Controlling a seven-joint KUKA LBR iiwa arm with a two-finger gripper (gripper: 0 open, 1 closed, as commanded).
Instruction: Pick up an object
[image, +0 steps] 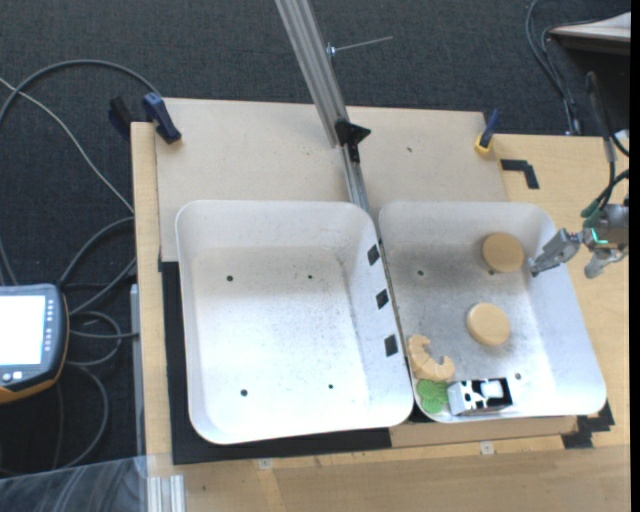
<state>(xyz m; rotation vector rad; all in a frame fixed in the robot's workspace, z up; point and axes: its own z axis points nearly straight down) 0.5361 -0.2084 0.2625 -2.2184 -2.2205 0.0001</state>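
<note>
Pale wood bench (250, 150) on dark carpet (80, 60); gripper (575, 250) apparently open, empty, at right bin's (560, 340) rim.

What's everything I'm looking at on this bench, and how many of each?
white bins: 2, white speckled with dark dots, side by side on the bench; left bin, right bin
round discs: 2, tan; far disc toward the right bin's back, near disc mid-bin
lumpy piece: 1, tan, right bin's near left corner
flat green thing: 1, green, just in front of the lumpy piece
small box: 1, grey with black and white, right bin's near edge
clamps: 2; blue clamp at the board's back left, yellow clamp at back right
metal pole: 1, grey, rising from between the bins
handheld screen: 1, orange-edged, on the floor at left
gripper: 1, grey, at the right bin's right rim
</note>
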